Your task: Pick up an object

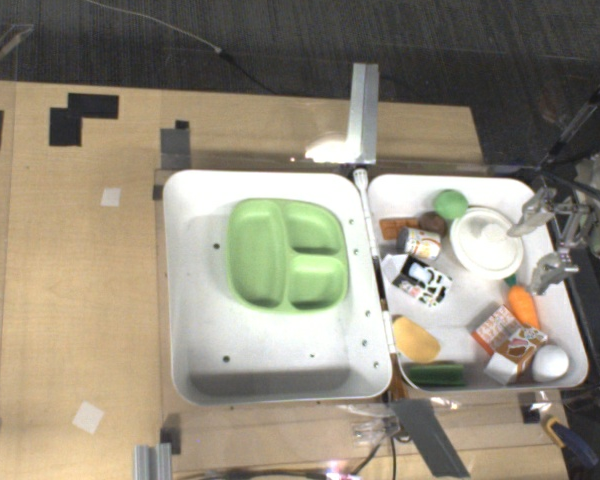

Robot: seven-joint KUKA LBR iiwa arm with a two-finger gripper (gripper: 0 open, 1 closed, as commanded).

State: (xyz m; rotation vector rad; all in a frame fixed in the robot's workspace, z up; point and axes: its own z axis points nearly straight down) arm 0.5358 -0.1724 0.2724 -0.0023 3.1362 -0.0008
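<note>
My gripper point(543, 240) is over the right edge of the right bin point(580, 363), low and open. One finger lies near the far right corner and the other just above an orange carrot point(523, 306); nothing is between them. A white round bowl point(486, 240) sits just left of the fingers. Other items in this bin are a green ball point(450, 204), a small can point(421, 244), a black-and-white packet point(421, 282), a yellow piece point(416, 339), a dark green cucumber point(438, 374), a brown carton point(505, 334) and a white egg point(551, 362).
The left bin point(195, 348) holds a green divided plate point(286, 253). A metal post point(364, 113) stands behind the wall between the bins. Dark cables and the arm crowd the right edge.
</note>
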